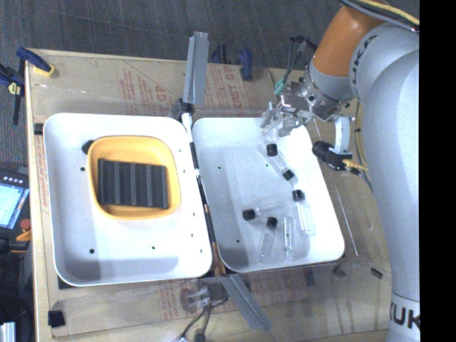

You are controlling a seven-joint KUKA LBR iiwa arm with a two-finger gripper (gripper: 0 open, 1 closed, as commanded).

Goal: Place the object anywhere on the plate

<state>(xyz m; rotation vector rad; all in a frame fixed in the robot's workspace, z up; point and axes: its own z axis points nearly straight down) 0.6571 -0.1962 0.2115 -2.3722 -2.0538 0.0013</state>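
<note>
Several small clear vials with black caps lie in the right bin [228, 248], mostly in its right half. One vial [271, 149] sits just below my gripper [280, 122], which hangs over the bin's far right corner. Others lie further down, such as a vial [287, 174] and a vial [249, 214]. The yellow plate [132, 145] rests in the left bin [71, 248] and carries a dark ridged insert [134, 184]. The view does not show whether anything sits in the gripper.
The grey arm with its orange band [338, 34] fills the right side above the bench. A metal divider [194, 70] rises between the bins at the back. Blue clamps [32, 59] grip the bench's far left edge, and a screen [11, 205] stands at the left.
</note>
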